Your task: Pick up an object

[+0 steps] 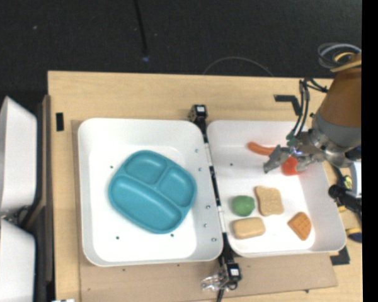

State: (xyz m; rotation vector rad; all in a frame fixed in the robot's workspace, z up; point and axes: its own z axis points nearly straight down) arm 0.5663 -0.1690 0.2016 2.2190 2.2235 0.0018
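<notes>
- A small red piece (291, 165) is lying in the right bin (321, 238), toward its far right side, and it is sitting right at the tips of the pincer (283, 162).
- It is looking like the target; whether it is actually between the fingers is not clear, so I am treating it as not yet held.
- The pincer is reaching in from the right, tilted low over the bin floor; I cannot tell whether it is spread or pressed together.
- To do this step well, the fingers should be straddling the red piece evenly, one on each side, before closing, and coming down close to the floor so such a low piece is not slipping out underneath.
- An orange carrot-like piece (260, 148) is lying just beside it, toward the far wall; the closing should be avoiding nudging it or catching both.
- Lifting should be going straight up and slowly, since a small rounded thing is probably easy to squeeze out sideways.
- Nearer the camera, well apart from the pincer, a tan slice (269, 201), a green ball (242, 205), a beige roll (247, 228) and an orange wedge (300, 225) are lying.
- The left bin (94, 231) is holding a blue tray (152, 190), and both bins are resting on the tabletop (63, 99).
</notes>
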